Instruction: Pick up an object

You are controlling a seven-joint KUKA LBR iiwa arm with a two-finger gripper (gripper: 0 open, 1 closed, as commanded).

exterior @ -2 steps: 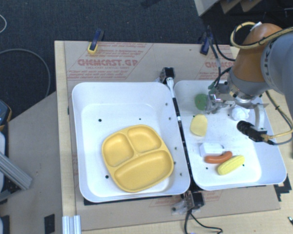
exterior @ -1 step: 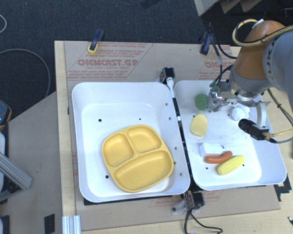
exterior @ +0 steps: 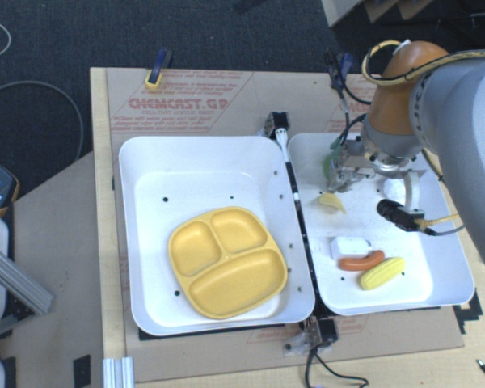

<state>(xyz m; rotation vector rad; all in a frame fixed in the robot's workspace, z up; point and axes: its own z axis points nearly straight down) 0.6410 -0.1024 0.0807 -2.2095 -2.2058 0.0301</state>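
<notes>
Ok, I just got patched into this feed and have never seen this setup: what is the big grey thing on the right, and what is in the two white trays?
That is a grey robot arm with an orange band, filmed from one fixed camera above the bench. Its two-finger gripper hangs low in the right white bin, just above a small pale yellow wedge. I cannot tell whether it holds anything. That bin also has a small white block, an orange toy sausage and a yellow toy corn cob. The left white bin holds a yellow three-compartment plastic plate.
</notes>
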